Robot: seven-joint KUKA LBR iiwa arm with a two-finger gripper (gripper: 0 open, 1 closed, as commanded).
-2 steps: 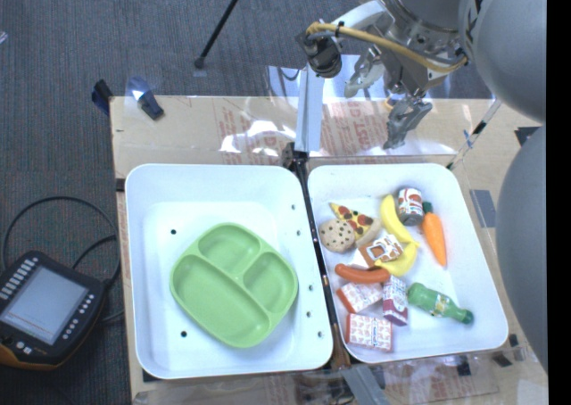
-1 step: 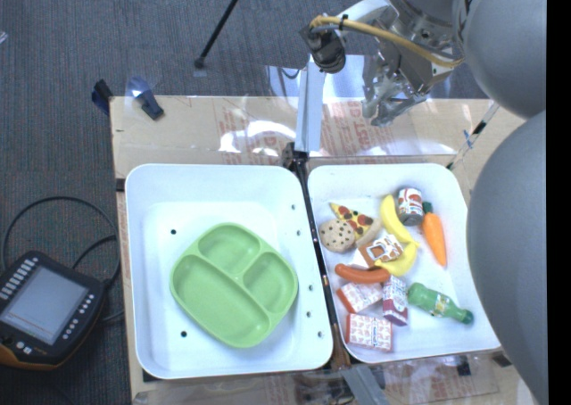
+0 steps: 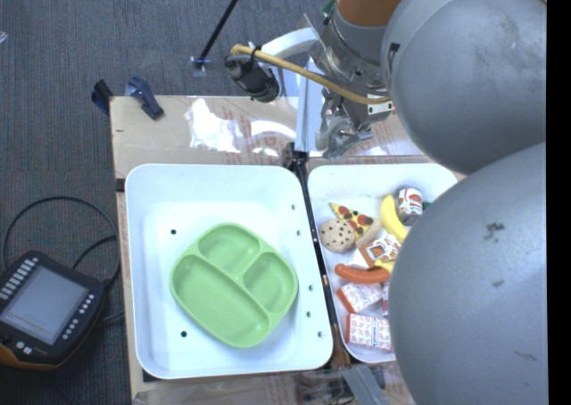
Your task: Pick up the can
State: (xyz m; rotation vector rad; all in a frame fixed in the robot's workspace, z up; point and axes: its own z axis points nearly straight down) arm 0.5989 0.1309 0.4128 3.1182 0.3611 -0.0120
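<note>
We see the grey arm with the orange band [image 3: 464, 64] coming in from the right, and it covers a large part of the right shallow white bin [image 3: 343, 182]. Its metal two-finger gripper [image 3: 343, 137] hangs over the far edge of this bin, near the place where the two bins meet. We cannot tell how the jaws stand, because from this angle the tips are mixed with the shiny tape on the brown surface [image 3: 161, 140] behind them. Nothing is visible between them.

The small red and white can [image 3: 409, 202] lies in the right bin, near its far side, just beside a yellow toy banana [image 3: 391, 218]. It is apart from the gripper, nearer to us and more to the right.

In the same bin we see a toy pizza slice [image 3: 351, 215], a round brown cookie [image 3: 337, 235], a red toy sausage [image 3: 362, 274] and red and white small cartons [image 3: 368, 330].

The left shallow white bin [image 3: 147, 216] carries a light green plastic plate with three compartments [image 3: 234, 284]. On the floor at the left lies a black handheld control pendant with a screen [image 3: 45, 305].
</note>
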